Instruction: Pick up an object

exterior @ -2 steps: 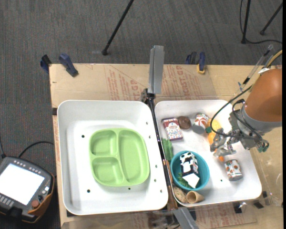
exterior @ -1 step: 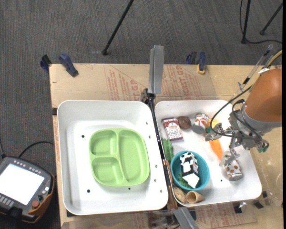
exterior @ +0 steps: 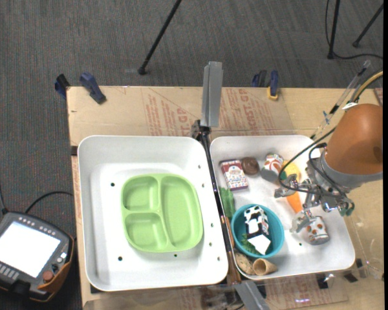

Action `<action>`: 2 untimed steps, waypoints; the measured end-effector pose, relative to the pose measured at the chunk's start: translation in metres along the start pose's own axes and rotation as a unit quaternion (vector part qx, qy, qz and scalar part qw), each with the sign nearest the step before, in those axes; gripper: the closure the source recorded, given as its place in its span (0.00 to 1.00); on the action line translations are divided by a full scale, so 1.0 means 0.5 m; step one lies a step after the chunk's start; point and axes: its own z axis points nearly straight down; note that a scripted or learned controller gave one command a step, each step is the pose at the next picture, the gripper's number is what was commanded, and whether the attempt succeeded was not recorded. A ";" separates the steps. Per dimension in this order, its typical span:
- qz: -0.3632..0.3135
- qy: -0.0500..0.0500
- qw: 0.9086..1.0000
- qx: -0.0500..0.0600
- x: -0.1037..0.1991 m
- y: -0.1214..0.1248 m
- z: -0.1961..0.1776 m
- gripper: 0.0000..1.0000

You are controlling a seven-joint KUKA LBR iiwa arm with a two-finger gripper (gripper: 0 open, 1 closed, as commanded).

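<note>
Camera view: gripper (exterior: 308, 219) low in the right bin (exterior: 336, 254), poised for grabbing.
Fingers: spread unclear, touching spotted cup (exterior: 315, 230).

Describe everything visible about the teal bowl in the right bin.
The teal bowl is round and looks like smooth plastic. It sits upright on the floor of the right bin, in the near-left part, close to the divider. Inside lies a black-and-white cow-patterned item with a white piece and something green below it. An ice cream cone lies just beyond its near rim, and a green vegetable lies by its left side. The gripper is off to its right, apart from it.
</note>
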 end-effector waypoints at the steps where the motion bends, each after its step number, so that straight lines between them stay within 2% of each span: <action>1: -0.002 -0.002 1.000 0.000 -0.004 0.002 -0.021 1.00; 2: -0.062 -0.002 0.998 0.001 -0.076 -0.025 -0.003 1.00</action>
